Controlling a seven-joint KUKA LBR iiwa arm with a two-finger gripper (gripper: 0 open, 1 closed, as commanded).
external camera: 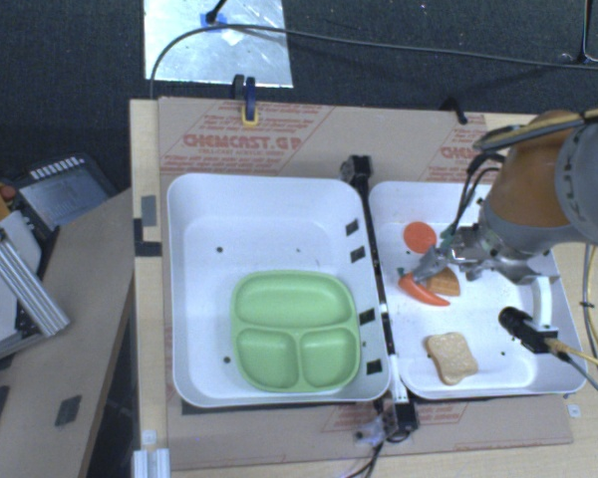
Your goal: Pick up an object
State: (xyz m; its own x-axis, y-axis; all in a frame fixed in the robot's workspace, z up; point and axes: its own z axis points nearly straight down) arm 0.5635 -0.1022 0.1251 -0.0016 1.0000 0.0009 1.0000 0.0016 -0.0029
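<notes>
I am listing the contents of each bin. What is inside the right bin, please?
The right bin holds an orange round piece, a red-orange piece beside a yellow-orange one, and toast. The gripper and arm cover the bin's far right part.

I see my gripper (431,264) low in the right bin (498,371), over an orange-red piece (426,291); toast (450,356) nearby; green divided tray (294,330) in the left bin (209,227).

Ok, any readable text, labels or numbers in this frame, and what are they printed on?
"CHEMCAST GP", red print repeated on the brown protective sheet under the bins; clearest above the left bin.
The same print near the sheet's right top corner and front edge: too blurred and cut off to read.
Dark device at left: nothing legible.
</notes>
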